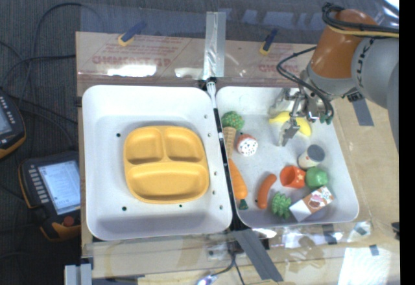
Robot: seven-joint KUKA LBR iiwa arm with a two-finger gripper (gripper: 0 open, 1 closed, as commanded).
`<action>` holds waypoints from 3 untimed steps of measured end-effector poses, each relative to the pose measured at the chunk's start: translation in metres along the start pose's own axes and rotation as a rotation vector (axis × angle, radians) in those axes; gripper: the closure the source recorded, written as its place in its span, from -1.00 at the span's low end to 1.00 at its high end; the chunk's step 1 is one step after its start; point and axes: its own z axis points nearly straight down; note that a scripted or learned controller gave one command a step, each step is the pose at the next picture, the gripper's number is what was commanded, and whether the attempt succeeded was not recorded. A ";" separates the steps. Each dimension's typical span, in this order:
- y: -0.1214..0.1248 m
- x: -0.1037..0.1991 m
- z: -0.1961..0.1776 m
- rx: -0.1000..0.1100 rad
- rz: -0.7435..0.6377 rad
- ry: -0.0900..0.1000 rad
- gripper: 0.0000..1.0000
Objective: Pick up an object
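Two metal fingers of the gripper (pixel 290 123) hang slightly parted over a yellow toy (pixel 302 125) at the back of the right bin (pixel 343 173), gripping nothing I can make out. Behind that bin, reddish print on the cardboard backing (pixel 139 57) is too blurred to read. Rising from the bin's back right corner, the arm (pixel 340 50) bends down and leftward at its orange band.

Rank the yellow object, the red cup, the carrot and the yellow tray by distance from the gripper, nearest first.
1. Yellow object, right beside the gripper, right bin.
2. Red cup, below it, same bin.
3. Carrot, at that bin's left wall.
4. Yellow tray, left bin.
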 end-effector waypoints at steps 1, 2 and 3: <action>0.000 -0.004 -0.011 0.007 0.000 -0.020 1.00; 0.000 -0.002 -0.010 0.006 0.000 -0.012 -1.00; -0.037 0.045 0.002 -0.005 -0.111 -0.014 -1.00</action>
